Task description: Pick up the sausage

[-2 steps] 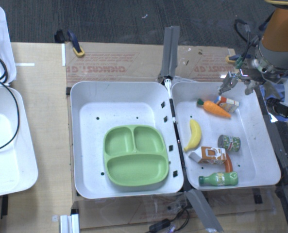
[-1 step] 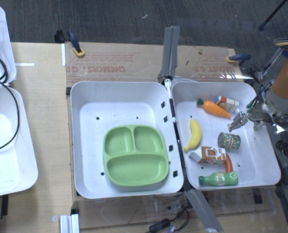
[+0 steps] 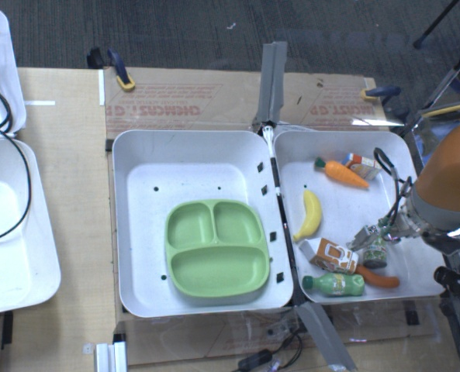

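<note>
Nearest you, front of the right bin: green bottle lying on its side along the front wall, cap end to the left. Label unreadable. The sausage, orange-red, lies just right of the bottle, near the front wall. Just behind the bottle sits a small brown and white carton, tilted; print is too small to read.

The claw is low in the right bin, directly above the sausage's far side, beside the carton. You can't tell its state from here: tips blur into clutter. Nothing visibly between them. The arm enters from the right, orange band showing.

Mid bin: banana. Far corner: carrot touching a small red and white packet, text illegible.

Left bin holds a green divided plate.

Beyond the bins, cardboard on the table carries red mirrored lettering; can't read it reliably.
</note>
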You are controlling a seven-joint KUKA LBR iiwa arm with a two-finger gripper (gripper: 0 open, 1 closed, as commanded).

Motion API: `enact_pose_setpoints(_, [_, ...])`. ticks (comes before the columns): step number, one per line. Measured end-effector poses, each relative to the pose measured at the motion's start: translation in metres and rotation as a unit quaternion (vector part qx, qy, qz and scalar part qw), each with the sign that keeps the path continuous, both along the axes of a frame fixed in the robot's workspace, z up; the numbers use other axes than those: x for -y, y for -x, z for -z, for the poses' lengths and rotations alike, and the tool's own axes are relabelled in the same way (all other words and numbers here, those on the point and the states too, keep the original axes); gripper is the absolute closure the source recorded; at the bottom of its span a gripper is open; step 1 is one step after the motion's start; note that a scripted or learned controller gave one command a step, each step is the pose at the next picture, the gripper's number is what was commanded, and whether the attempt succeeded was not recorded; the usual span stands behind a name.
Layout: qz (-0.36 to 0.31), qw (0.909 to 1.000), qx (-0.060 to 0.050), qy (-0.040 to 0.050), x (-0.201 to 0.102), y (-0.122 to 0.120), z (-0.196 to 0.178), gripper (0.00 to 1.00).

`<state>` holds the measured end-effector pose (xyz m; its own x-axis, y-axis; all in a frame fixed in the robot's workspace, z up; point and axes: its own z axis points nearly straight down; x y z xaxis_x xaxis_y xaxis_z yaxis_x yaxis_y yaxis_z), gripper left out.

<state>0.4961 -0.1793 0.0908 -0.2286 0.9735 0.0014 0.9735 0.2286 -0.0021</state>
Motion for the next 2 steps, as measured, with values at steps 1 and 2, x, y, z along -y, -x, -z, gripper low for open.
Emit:
enact_pose_setpoints(1, [-0.007, 1.0000, 0.000, 0.0001, -0.0352, 0.0189, -0.0003, 0.00])
enact_pose_setpoints(2, [0.031, 0.9995, 0.001, 0.0004, -0.0415, 0.0185, -0.0004, 0.00])
